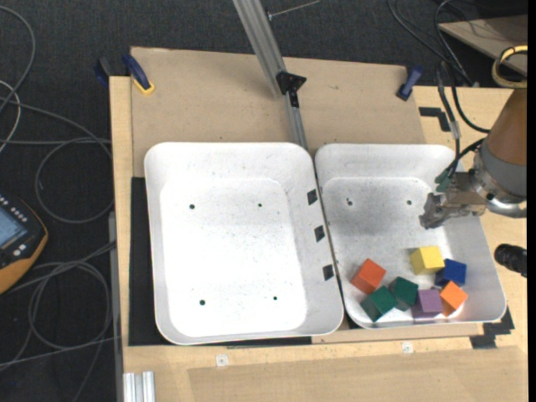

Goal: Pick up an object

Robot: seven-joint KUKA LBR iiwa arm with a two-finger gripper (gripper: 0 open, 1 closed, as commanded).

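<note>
In the camera view, you would have seen the gripper [432, 213] hanging over the right bin [381, 153], toward its right wall and a little far of the blocks. Whether its fingers were spread or pressed together could not be told from that slant; nothing showed between them, so you could not count anything as held.

The candidates for picking all lay bunched in the near right corner of that bin: a yellow block [428, 258] nearest the gripper, a blue block [453, 270] just right of it, an orange block [453, 295] nearer still, a purple block [429, 301], two green blocks [393, 296] touching each other, and a red-orange block [368, 275] on the cluster's left. The left bin [167, 162] sat alongside.

By my reading, the task was barely begun: the arm was over the correct bin, but the descent, the grasp and the lift all remained.
</note>
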